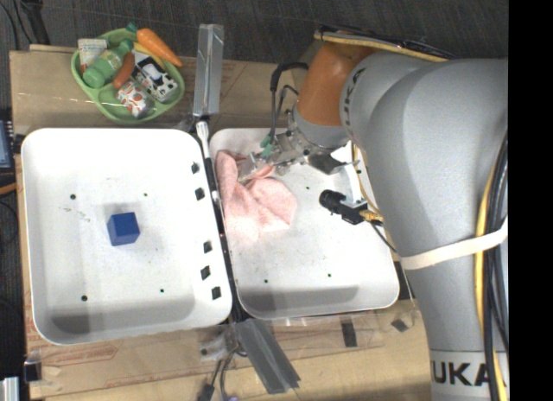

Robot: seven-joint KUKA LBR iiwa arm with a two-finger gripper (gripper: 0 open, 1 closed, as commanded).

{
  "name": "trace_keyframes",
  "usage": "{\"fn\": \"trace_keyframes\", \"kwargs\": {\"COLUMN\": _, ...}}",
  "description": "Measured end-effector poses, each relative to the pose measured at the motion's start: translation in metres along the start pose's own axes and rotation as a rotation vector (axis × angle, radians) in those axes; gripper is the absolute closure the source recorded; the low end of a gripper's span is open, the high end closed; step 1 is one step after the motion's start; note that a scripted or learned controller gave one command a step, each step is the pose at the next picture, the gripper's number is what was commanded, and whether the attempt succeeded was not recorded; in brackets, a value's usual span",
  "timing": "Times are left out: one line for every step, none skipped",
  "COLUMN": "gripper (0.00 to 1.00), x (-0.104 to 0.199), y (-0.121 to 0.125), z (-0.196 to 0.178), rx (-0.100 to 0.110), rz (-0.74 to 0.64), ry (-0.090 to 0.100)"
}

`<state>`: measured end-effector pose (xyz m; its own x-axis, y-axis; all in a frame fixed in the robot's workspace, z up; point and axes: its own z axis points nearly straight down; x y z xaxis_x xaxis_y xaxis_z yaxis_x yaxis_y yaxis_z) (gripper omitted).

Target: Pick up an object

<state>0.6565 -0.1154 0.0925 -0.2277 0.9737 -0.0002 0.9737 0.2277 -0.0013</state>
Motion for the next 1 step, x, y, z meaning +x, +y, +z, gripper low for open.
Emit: {"fn": "trace_keyframes", "kwargs": {"gripper": 1.0, "x": 0.0009, "y": 0.0006, "z": -0.0103, "rx": 0.001, "rz": -0.005, "ry": 0.0}}
